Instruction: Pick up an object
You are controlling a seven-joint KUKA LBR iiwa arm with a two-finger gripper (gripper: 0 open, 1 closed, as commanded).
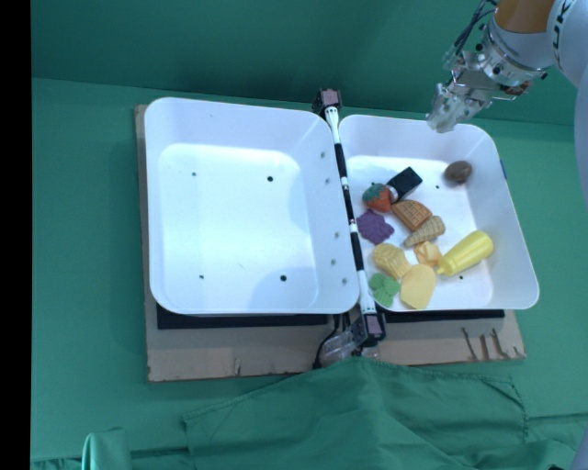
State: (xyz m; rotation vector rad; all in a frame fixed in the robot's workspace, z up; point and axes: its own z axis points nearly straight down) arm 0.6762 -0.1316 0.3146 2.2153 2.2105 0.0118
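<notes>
Clearly the small toys are sitting together in the right bin (514, 275) because that is where the picking is meant to happen — the left bin (184, 138) is lying beside it, ready to receive.

Among the candidates, a brown nut-like piece (457, 172) is resting apart near the far wall, while a black block (404, 181), a strawberry (377, 195), a waffle piece (412, 214), a purple shape (374, 227) and a yellow bottle (467, 252) are crowding the middle and near side.

The arm (528, 23) is reaching in from the right, angling downward, and its tool (450, 110) is hovering over the right bin's far rim, above everything and gripping nothing. Whether it is spread or closed, I cannot tell. The brown piece is lying nearest to it, so that looks like the likeliest target.
</notes>
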